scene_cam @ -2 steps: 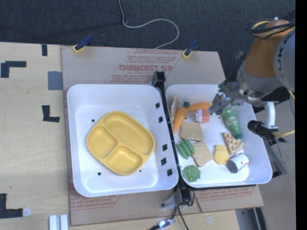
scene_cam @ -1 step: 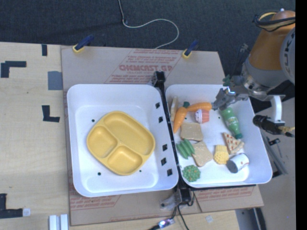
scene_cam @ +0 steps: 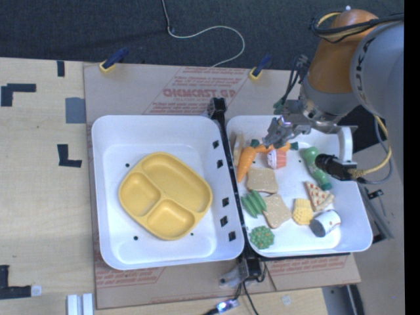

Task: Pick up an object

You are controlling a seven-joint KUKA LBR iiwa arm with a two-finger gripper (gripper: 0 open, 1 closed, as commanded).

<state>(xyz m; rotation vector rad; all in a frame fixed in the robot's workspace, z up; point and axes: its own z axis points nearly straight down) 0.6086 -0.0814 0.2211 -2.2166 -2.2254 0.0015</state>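
Broccoli (scene_cam: 262,237) is sitting at the right bin's (scene_cam: 357,241) near edge. The end effector (scene_cam: 279,136) is hovering over a carrot (scene_cam: 245,161) near the far-left corner, apparently approaching. Its grip I cannot tell; next it needs lowering and closing.

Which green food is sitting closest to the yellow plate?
The green pea pod, beside the right bin's left wall. The broccoli sits lower, slightly farther right; the cucumber is far right, away from the yellow plate.

Glossy yellow plastic tray (scene_cam: 165,194) – smooth white plastic bins (scene_cam: 105,176) – matt brown cardboard (scene_cam: 190,90) beneath, on pale wood-look bench (scene_cam: 39,209).
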